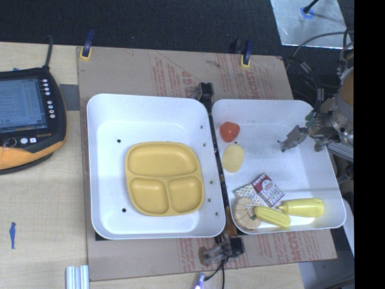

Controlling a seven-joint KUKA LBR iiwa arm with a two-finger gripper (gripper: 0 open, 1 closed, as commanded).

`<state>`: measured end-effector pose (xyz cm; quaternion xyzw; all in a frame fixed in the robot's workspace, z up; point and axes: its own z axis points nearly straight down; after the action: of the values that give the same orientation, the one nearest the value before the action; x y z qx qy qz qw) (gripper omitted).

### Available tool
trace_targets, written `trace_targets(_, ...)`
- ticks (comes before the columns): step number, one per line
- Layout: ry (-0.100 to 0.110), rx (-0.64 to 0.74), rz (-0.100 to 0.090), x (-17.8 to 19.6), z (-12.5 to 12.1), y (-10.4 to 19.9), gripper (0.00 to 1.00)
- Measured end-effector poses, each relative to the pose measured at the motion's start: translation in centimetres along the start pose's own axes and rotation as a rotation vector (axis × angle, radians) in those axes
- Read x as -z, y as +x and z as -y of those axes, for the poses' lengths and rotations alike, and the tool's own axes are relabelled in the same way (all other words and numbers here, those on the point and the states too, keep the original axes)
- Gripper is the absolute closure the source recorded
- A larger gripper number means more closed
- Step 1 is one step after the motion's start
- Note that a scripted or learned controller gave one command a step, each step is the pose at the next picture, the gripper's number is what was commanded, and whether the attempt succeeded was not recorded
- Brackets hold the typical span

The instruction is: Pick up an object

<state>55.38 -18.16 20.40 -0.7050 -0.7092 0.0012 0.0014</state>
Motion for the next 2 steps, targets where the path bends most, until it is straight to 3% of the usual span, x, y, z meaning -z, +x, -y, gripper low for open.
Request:
trace_targets(1,0.001,0.001,0.002,-8.0,-6.1,2.0,0.0)
trace_targets(2,0.002,0.002,0.0,-11.2,-7.8,7.2,0.0)
